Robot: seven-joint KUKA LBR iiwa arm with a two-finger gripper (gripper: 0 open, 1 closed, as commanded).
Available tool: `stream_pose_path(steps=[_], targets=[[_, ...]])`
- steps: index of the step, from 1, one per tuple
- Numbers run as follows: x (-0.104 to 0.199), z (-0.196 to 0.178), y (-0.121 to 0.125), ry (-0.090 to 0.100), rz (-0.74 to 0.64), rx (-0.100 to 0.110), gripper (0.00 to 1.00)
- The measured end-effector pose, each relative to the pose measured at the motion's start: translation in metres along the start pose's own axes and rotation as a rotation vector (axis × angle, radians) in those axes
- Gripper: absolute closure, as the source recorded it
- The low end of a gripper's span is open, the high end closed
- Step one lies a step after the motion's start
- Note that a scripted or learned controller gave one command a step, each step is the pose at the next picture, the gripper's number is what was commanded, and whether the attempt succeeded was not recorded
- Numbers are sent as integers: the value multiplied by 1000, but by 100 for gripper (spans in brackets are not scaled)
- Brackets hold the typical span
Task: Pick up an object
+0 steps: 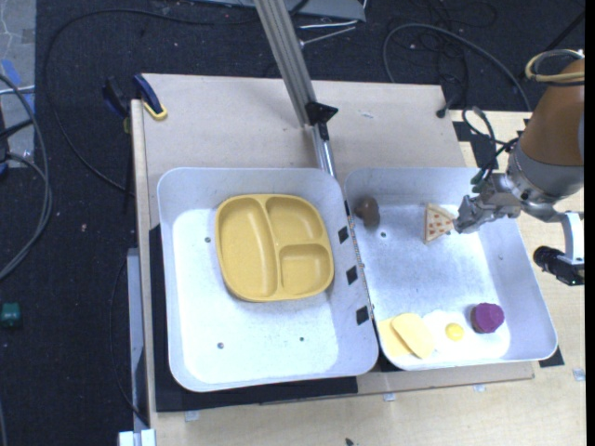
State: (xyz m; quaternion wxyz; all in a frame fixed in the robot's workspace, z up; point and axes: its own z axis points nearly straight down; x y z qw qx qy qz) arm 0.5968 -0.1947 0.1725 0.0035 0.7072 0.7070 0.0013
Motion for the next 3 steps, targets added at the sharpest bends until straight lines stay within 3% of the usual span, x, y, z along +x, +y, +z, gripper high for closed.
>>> stream_pose_path(steps=[1,2,3], targets=[[-3,-60,-6,0,-1,-1,100],[-3,-85,-5,2,-3,3,100],[46,-90,4,4,-8,4,100]])
